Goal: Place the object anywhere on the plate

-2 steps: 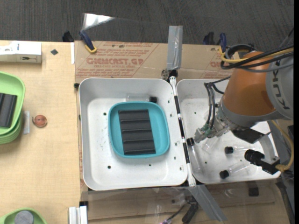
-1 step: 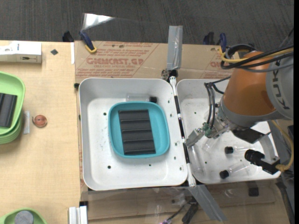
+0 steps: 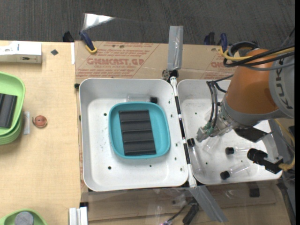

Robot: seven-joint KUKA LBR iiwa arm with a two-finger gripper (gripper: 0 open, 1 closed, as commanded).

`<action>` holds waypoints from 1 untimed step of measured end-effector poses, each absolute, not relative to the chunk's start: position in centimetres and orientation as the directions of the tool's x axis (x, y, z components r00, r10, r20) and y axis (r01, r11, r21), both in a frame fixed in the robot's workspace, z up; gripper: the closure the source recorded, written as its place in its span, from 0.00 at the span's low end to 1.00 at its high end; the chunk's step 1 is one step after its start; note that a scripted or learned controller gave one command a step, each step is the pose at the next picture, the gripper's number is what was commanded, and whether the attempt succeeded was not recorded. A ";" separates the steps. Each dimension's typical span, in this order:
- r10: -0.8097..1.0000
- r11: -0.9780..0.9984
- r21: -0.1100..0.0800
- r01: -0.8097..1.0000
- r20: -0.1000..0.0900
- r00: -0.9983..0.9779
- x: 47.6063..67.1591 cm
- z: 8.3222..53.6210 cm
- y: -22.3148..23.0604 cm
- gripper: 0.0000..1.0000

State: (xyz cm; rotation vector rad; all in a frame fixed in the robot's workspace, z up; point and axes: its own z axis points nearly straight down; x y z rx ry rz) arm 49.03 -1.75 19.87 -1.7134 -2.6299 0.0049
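Observation:
A teal square plate [image 3: 162, 125] sits in the middle of the left white bin [image 3: 93, 139]. A black ribbed block [image 3: 137, 132] lies on it. In the right bin [image 3: 197, 170] lie small clear vials with black caps, one near the middle [image 3: 229, 151] and one near the front [image 3: 225, 175]. My gripper [image 3: 205, 134] hangs low over the left part of the right bin, tilted toward the divider. It is left of and a little above the middle vial. The wrist hides whatever lies under it.
A small black bit [image 3: 153, 100] lies at the back of the left bin behind the plate. A green dish [image 3: 14, 86] stands on the wooden bench at far left, with an orange disc [image 3: 40, 121] beside it. Cardboard [image 3: 122, 57] lies behind the bins.

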 end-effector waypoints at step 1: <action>0.915 0.404 -0.004 0.915 0.000 -0.404 49.0 19.9 -1.8 0.00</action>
